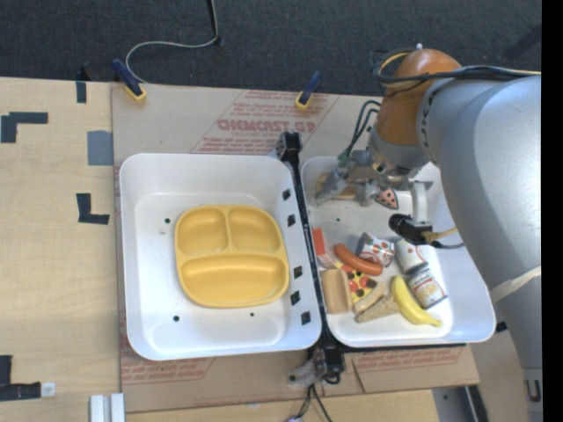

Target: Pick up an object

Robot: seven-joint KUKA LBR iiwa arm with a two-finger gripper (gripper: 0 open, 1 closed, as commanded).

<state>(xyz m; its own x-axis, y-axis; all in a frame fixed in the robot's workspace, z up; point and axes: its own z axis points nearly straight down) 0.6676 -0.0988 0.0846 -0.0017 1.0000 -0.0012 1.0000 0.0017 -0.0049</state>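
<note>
Plastic toy foods lie in the right bin (466,323), at lower right of the frame: a banana (412,304), a sausage (357,260). You take the light, stiff, smooth banana across its middle. The pincer (347,181) is above them; its state I cannot tell.
</note>
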